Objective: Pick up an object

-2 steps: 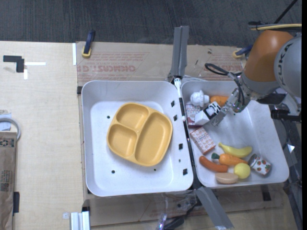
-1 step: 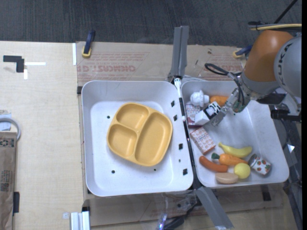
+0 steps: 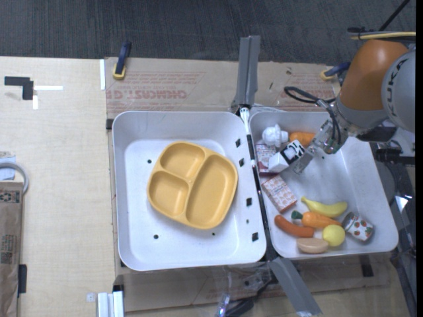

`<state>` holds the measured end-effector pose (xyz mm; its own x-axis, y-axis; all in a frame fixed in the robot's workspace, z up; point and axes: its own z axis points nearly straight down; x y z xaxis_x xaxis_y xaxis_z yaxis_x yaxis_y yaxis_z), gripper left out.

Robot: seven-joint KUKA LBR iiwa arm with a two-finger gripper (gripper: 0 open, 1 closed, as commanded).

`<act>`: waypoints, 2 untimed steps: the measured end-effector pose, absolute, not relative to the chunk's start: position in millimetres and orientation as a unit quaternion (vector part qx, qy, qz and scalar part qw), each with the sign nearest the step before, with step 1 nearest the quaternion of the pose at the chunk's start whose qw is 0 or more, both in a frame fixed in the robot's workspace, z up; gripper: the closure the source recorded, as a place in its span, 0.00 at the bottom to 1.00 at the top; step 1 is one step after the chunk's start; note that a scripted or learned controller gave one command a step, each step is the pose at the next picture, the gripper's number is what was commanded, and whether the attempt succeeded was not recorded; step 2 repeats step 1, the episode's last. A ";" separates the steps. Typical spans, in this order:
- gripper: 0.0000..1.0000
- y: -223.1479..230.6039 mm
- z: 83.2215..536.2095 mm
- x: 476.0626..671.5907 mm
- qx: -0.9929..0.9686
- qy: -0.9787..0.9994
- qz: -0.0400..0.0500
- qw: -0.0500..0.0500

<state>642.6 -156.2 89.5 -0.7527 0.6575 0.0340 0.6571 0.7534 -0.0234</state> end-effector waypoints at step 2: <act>0.00 -156.3 89.5 642.6 -0.351 -0.936 0.005 0.020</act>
